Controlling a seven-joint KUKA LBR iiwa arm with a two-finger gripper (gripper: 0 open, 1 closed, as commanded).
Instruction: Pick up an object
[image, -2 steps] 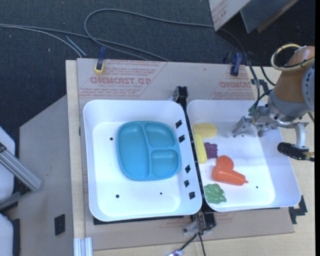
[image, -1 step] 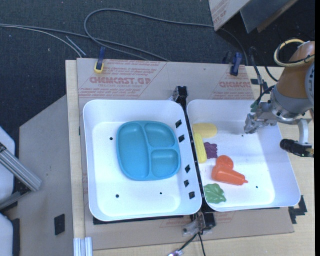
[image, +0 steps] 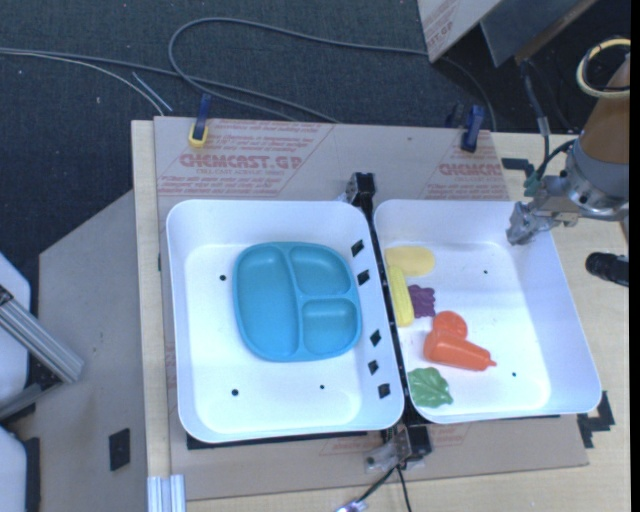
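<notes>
We were at the approach: our jaws (image: 521, 226) hung over the right bin's (image: 560, 330) far corner, their opening unclear. Next we needed the orange toy (image: 455, 347).

We see the arm (image: 600, 160) as rounded grey metal with an orange band above the wrist. Its gripper (image: 522, 228) is a small silvery-grey block (details too blurred to read), with dark cables trailing along the wrist.
</notes>
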